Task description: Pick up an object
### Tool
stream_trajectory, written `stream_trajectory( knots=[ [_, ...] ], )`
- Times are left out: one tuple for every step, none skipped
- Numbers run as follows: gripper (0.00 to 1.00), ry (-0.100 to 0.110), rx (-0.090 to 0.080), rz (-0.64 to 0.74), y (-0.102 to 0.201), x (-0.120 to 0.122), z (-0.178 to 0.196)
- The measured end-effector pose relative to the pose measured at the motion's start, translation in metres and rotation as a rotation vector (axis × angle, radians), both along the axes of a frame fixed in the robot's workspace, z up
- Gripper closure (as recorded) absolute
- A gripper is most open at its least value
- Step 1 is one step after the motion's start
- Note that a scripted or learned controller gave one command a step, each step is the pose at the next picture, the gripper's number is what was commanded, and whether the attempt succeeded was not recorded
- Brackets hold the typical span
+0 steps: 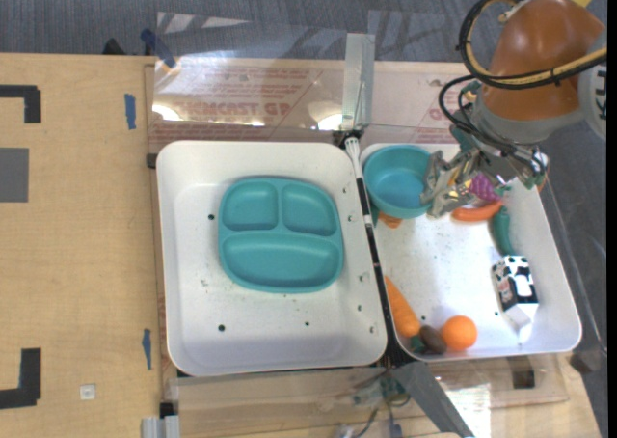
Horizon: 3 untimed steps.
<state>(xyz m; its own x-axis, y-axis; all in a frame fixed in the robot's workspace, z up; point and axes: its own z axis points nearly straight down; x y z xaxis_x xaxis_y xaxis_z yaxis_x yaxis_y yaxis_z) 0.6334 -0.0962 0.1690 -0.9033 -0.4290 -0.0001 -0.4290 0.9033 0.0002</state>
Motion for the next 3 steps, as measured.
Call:
stream_trajectory(
  knots=[
    [1.0, -0.015, -0.001, 0.235, -0.053, 0.011, -0.072],
    [1.0, -0.02, -0.003, 0.198, -0.009, -0.006, 0.086],
    [1.0, 0.003, 0.003, 0.158, -0.013, -0.059, -0.03]
  ],
)
